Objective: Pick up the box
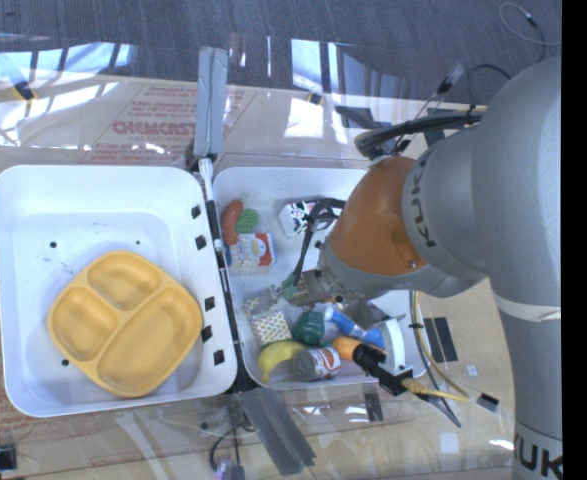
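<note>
The box (251, 251) is a small white carton with a red and blue print. It lies in the right bin (273, 183) near its left wall, just below a toy carrot (233, 218). My gripper (289, 290) hangs low in the middle of that bin, a little right of and below the box, under the orange wrist band (373, 233). Nothing shows in its grasp. The arm hides the bin's right half.
Near the gripper lie a waffle-patterned cracker (271, 325), a banana (278, 355), a can (319, 363), a green item (310, 325) and a blue and orange bottle (353, 333). The left bin (33, 198) holds a yellow divided plate (123, 323).
</note>
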`<action>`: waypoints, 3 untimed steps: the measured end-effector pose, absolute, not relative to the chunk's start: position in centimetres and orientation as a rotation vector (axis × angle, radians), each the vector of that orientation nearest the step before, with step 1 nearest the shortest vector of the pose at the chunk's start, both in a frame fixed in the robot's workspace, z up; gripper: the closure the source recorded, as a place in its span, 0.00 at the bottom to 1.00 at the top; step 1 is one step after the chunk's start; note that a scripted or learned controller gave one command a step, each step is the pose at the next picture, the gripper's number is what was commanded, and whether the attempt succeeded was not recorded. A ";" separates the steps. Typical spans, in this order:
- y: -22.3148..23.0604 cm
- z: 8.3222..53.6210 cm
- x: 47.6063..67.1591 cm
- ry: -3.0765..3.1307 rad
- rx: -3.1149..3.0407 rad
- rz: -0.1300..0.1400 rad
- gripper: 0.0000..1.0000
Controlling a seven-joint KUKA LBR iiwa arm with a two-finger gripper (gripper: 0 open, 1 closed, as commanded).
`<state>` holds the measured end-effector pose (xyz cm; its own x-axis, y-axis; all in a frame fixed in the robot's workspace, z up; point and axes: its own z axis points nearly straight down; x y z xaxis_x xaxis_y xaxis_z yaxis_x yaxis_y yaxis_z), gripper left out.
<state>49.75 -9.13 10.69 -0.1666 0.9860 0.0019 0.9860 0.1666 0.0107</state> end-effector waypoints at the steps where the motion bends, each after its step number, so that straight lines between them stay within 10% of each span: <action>1: -9.1 11.6 49.8 2.401 2.019 0.013 1.00; 2: -0.9 19.1 47.6 2.389 2.045 -0.004 1.00; 3: -5.9 21.1 57.2 2.428 1.997 -0.003 1.00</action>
<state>57.22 -5.89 21.10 -0.1930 0.9812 0.0003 0.9812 0.1930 -0.0027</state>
